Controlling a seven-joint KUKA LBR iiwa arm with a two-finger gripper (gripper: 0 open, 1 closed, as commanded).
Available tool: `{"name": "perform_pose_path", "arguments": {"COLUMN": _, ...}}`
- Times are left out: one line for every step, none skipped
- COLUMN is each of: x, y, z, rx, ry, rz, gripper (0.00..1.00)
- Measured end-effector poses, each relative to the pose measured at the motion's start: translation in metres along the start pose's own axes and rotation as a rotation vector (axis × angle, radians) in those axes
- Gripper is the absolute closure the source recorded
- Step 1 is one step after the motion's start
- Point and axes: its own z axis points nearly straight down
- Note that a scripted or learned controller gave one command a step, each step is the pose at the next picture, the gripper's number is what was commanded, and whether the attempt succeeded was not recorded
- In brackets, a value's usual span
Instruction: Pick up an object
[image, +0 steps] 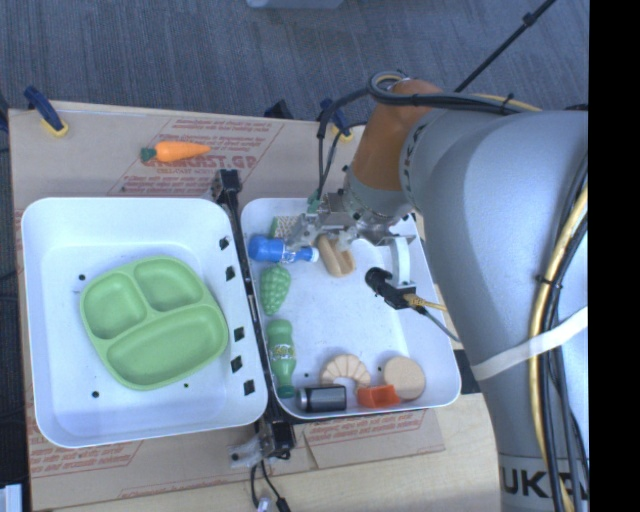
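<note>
My gripper (318, 232) is low over the back of the right bin (440, 350), under the grey wrist with the orange band. Just left of it lies a blue bottle with a white cap (268, 249). A tan bread-like piece (338, 258) lies right beneath and in front of it. Further forward in the same bin are a green bumpy fruit (275, 288), a green bottle (281, 352), a shell-shaped pastry (346, 370), a round tan piece (405, 376), a red-orange block (377, 396) and a dark can (323, 398).
The left bin (50, 300) holds a green divided plate (155, 320). A toy carrot (176, 152) lies on the cardboard behind the bins. A black cable fitting (385, 285) hangs from the arm over the right bin. The arm's bulk covers the right side.
</note>
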Motion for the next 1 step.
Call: {"name": "perform_pose_path", "arguments": {"x": 0.0014, "y": 0.001, "z": 0.0003, "rx": -0.001, "ry": -0.002, "rz": 0.001, "gripper": 0.0}}
